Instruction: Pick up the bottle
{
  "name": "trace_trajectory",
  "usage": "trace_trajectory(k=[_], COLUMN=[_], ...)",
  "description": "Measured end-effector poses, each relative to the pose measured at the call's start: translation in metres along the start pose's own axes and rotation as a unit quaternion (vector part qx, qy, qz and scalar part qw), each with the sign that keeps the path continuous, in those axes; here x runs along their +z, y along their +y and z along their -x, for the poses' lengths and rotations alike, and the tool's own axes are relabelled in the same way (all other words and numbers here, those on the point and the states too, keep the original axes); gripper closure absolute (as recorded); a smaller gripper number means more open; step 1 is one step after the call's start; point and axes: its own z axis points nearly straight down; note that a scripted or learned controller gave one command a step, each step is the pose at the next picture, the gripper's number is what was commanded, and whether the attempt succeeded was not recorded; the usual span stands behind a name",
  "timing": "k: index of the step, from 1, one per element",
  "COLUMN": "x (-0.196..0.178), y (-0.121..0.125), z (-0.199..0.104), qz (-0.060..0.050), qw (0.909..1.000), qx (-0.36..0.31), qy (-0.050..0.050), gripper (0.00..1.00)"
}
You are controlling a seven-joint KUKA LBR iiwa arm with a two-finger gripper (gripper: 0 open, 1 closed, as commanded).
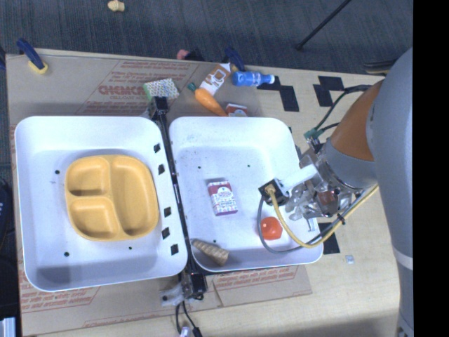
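Bottle (pixel 252 79) lies on the cardboard outside the bins, well above and a little left of the gripper (pixel 302 206), its long axis running left-right. Whether the gripper is released or clenched, I cannot tell. Just below-left of it sits an orange ball (pixel 271 228); the right bin's far rim (pixel 231 120) stands between.

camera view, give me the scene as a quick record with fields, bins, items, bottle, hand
left bin: holds a yellow divided plate
right bin: holds a small red and white carton, an orange-red ball and a tan cone-like piece at the near rim
bottle: blue, lying on its side on the bench beyond the right bin, outside both bins
beside bottle: orange carrot-shaped toy
hand: over the right bin's right side, near the ball, far from the bottle
task state: bottle not picked up
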Motion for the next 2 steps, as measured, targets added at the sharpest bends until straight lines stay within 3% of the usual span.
trace_trajectory(k=[1,2], x=[0.0025,0.0068], y=[0.0074,0.0], z=[0.0015,-0.0003], qz=[0.0,-0.001], qw=[1.0,1.0], qx=[-0.003,0.0], qy=[0.0,0.0], gripper=[1.0,1.0])
